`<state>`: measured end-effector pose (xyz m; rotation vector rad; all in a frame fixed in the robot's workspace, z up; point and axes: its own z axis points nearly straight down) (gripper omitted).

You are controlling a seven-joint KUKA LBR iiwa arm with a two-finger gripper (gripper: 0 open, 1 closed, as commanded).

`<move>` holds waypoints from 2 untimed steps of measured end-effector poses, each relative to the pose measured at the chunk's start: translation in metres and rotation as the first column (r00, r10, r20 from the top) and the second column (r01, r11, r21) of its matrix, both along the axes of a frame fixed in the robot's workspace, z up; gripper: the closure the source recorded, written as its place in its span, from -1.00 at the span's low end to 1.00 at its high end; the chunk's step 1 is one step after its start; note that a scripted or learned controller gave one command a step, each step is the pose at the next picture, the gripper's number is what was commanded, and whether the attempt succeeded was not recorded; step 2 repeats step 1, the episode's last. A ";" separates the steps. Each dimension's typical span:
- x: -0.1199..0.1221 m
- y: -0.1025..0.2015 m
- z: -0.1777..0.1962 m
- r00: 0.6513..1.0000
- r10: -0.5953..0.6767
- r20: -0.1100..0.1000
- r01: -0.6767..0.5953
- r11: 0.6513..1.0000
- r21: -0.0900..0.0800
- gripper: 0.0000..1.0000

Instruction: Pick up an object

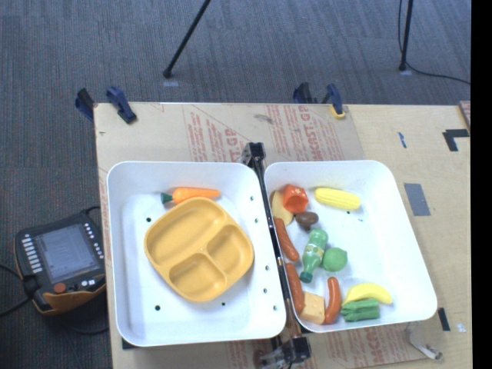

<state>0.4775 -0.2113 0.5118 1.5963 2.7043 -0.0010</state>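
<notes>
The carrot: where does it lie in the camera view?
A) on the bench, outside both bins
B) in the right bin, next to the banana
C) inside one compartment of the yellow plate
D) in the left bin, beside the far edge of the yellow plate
D: the carrot lies on the floor of the left bin, just beyond the far edge of the yellow plate.

You see two bins (123, 206) of smooth white plastic with a slight sheen. The yellow divided plate (198, 257) looks like matt plastic, and the toy foods, such as the banana (368, 292) and green bottle (312, 255), are glossy plastic. The desk (369, 133) top looks like printed, matt cardboard; the floor (77, 44) looks like rough grey carpet.
</notes>
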 end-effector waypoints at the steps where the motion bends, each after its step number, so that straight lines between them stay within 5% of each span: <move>1: 0.001 0.001 0.010 1.000 0.006 0.001 -0.006 1.000 -0.001 1.00; 2: 0.001 0.001 0.010 1.000 0.006 0.001 -0.006 1.000 -0.001 1.00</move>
